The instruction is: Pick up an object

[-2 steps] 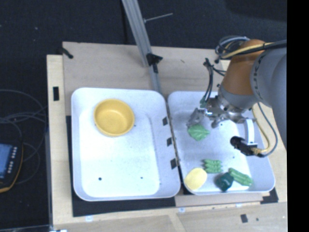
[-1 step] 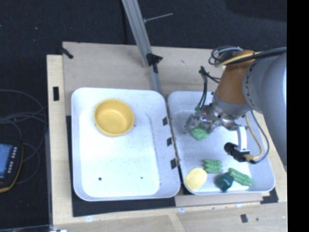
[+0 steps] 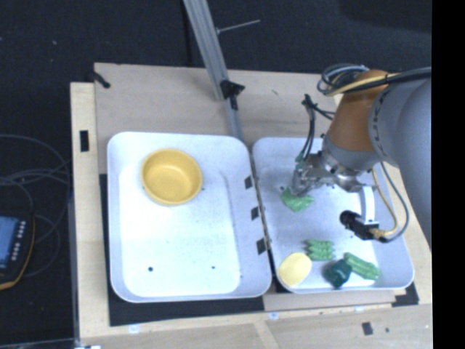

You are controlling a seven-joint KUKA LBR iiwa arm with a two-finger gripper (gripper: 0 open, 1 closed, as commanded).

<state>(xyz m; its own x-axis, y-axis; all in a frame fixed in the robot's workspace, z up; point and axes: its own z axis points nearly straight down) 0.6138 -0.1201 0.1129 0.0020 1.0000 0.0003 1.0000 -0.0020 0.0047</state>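
My gripper (image 3: 299,186) reaches down into the right bin (image 3: 272,158) from the right, its tip right at a light green object (image 3: 298,201) near the bin's middle. That green object lies just under and touching the fingertips. Near the bin's front edge lie a pale yellow round object (image 3: 294,268), a small green ridged piece (image 3: 320,250), a dark teal object (image 3: 337,273) and a green elongated piece (image 3: 362,266). A yellow bowl (image 3: 172,176) sits in the left bin (image 3: 174,260), at its back left.
A grey metal pole (image 3: 207,42) slants up from between the bins at the back. Black cables and a connector (image 3: 360,225) hang off the wrist over the right bin. A handheld device (image 3: 13,246) lies off the bench at the left.
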